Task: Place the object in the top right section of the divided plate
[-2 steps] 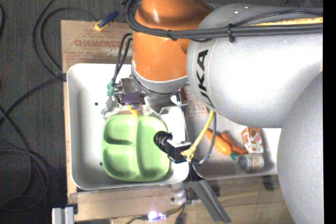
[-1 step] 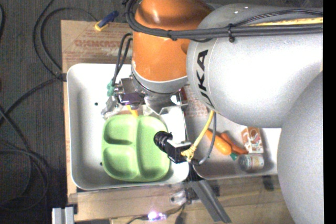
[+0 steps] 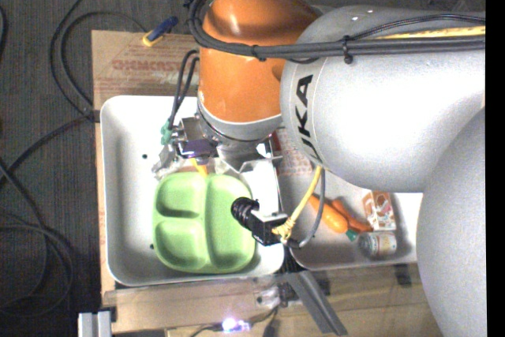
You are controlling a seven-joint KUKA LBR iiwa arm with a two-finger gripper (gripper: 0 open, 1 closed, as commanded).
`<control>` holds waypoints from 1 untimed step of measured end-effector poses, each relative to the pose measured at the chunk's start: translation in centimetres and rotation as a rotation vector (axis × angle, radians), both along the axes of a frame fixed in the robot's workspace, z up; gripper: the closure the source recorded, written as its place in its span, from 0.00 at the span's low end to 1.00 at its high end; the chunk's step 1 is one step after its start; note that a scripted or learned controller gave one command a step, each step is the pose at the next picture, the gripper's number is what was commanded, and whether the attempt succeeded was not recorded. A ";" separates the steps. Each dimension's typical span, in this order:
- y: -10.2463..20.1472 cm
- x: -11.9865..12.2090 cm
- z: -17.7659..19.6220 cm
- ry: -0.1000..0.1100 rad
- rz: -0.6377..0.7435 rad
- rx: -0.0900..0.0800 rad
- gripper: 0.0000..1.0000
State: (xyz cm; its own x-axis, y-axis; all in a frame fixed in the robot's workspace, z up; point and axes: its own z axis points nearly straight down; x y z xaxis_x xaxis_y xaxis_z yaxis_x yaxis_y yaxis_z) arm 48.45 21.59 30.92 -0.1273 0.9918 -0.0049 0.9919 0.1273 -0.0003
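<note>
Your view looks down on the desk [image 3: 106, 59], a brown board carrying two shallow white bins side by side. The arm [image 3: 371, 99] comes in from the right and covers most of the upper half; its orange band [image 3: 237, 51] sits over the far edge of the left bin [image 3: 118, 170].

The divided plate [image 3: 201, 221], light green with raised ridges splitting it into sections, lies flat in the left bin toward its near right corner. You can see its left and lower sections bare. The upper right part of the plate is tucked under the wrist hardware.

The jaws [image 3: 211, 163] sit below the orange band, at the far edge of the plate. The wrist body hides them, so you cannot tell whether they are released or clenched, nor whether anything is between them. A small yellow bit shows just at the plate's top edge beneath the wrist; it is too hidden to identify.

A black connector [image 3: 251, 217] with a yellow cable [image 3: 304, 205] hangs over the plate's right rim.

In the right bin [image 3: 406, 252] you can see an orange carrot-like item [image 3: 335, 215], a small printed packet [image 3: 380, 209] and a can [image 3: 377, 244] lying on its side, all close together near the front wall. Which of the loose items is the task's object cannot be told from this view.

A blue-and-yellow plug [image 3: 160, 30] lies on the board behind the left bin.
</note>
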 end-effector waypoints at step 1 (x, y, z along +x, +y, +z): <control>0.0 0.0 0.0 0.000 0.000 0.000 0.00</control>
State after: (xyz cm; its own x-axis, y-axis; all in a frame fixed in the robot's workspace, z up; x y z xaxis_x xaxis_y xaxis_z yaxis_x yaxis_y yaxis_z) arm 48.45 21.59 30.92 -0.1273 0.9918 -0.0049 0.9919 0.1273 -0.0003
